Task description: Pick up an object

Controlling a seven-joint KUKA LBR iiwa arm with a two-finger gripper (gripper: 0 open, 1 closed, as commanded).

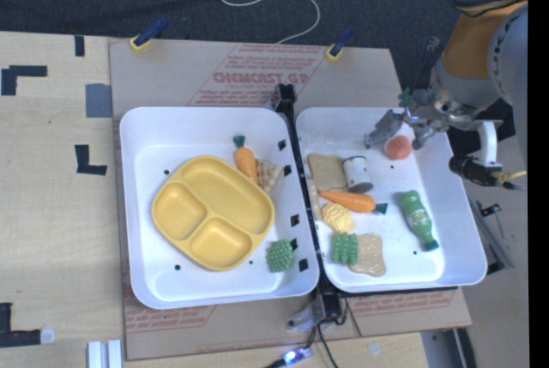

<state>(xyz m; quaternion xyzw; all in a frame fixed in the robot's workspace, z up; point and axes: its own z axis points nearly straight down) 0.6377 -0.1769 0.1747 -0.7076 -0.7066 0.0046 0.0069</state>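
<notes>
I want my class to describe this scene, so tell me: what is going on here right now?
A grey robot arm reaches in from the right, its gripper just above a small red-orange object in the right bin. That bin also holds a carrot, a green bottle and other toy food. The left bin holds a yellow divided plate. Nothing appears lifted yet.

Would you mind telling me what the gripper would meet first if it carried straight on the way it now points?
The gripper points down into the right bin, right beside the small red piece near the far corner. Going straight on, it would likely meet that red piece or the bin floor next to it; depth is hard to judge from this slant.
</notes>
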